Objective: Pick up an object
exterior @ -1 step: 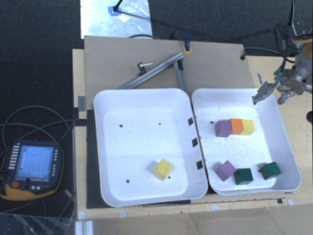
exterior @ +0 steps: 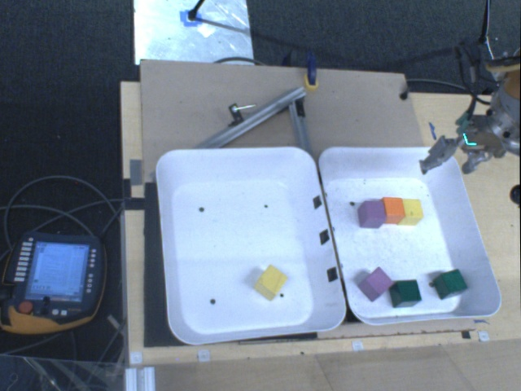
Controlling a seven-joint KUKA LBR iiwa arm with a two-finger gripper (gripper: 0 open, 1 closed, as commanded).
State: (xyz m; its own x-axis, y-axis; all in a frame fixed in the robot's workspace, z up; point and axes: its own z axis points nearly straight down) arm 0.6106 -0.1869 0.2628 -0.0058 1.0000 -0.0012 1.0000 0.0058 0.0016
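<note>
The two-finger gripper (exterior: pixel 453 158) hangs above the upper right corner of the right shallow white plastic bin (exterior: pixel 472 218), its two grey fingers (exterior: pixel 433 155) spread apart with nothing between them. Below and to its left, in the upper half of that bin, three small blocks sit in a touching row: a purple cube (exterior: pixel 372 213), an orange cube (exterior: pixel 393 209) and a yellow cube (exterior: pixel 412 212). Near the bin's lower edge lie a second purple block (exterior: pixel 375 283), a dark green block (exterior: pixel 404 292) just beside it, and another green block (exterior: pixel 448 283) a little apart. The left white bin (exterior: pixel 183 218) holds a single yellow block (exterior: pixel 270 282) in its lower part. A handheld control pendant (exterior: pixel 51 282) lies left of the bench.
</note>
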